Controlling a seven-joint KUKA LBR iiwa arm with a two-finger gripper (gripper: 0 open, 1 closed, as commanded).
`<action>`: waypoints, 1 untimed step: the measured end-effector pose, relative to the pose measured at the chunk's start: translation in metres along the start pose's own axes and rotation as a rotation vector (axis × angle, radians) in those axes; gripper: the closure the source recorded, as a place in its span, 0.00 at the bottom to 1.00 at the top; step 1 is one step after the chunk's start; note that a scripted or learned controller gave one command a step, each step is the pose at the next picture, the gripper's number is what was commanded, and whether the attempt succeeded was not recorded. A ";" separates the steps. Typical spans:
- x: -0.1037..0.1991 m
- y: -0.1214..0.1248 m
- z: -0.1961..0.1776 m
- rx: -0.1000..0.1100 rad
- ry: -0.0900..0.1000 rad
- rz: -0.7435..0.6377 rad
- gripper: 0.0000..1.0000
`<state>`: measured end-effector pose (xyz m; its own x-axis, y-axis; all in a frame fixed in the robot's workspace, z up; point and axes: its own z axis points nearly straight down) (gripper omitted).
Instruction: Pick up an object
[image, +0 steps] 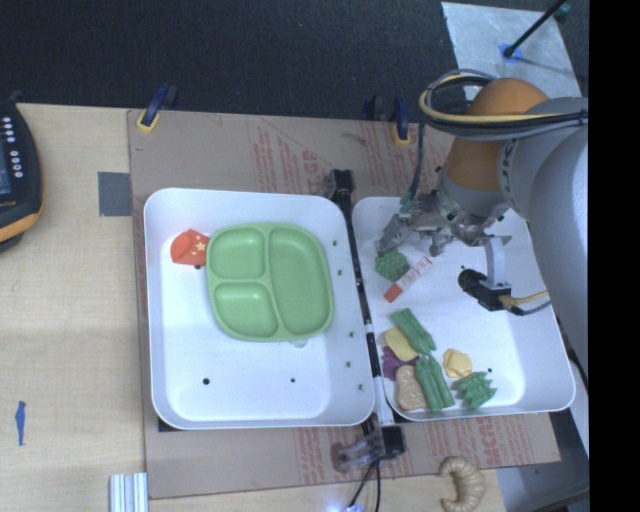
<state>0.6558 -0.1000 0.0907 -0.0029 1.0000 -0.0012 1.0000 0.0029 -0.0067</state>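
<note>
My gripper (412, 243) hangs over the far left corner of the right bin (530, 345), its fingers spread open with nothing between them. Just below it lies a small green broccoli-like piece (391, 265), and an orange and white stick (408, 279) lies beside that. Along the bin's near edge is a cluster of play food: a green pod (412, 329), a yellow piece (399, 345), a tan piece (408, 388), a green stalk (433, 382), another yellow piece (457, 362) and a green sprig (476, 389).
The left bin (250, 395) holds a green divided plate (270, 281) and a red object (188, 247) at its far left. A tan curled object (462, 482) lies on the bench in front of the right bin. The arm's grey body (545, 190) overhangs that bin's right side.
</note>
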 end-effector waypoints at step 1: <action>0.001 -0.025 -0.001 0.001 0.000 0.000 0.00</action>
<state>0.6308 -0.0994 0.0917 -0.0030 1.0000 -0.0009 1.0000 0.0030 -0.0074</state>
